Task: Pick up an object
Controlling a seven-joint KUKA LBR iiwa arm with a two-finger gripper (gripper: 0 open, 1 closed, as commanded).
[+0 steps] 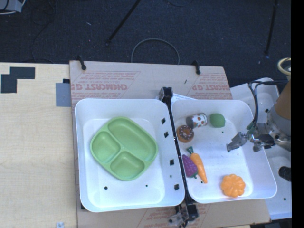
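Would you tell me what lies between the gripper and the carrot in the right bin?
In the camera view, the stretch between the gripper and the carrot is bare white bin floor; nothing sits on it.

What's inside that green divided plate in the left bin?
The green divided plate shows three bare compartments with no food or toys in them. It lies flat on the floor of the left bin, so whatever is underneath the plate is covered and cannot be seen.

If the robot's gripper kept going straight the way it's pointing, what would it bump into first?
The gripper points left and slightly down across the right bin. Straight on, it would probably meet the toy carrot first, beside the purple grapes. The gripper's height is unclear, so it might pass above them.
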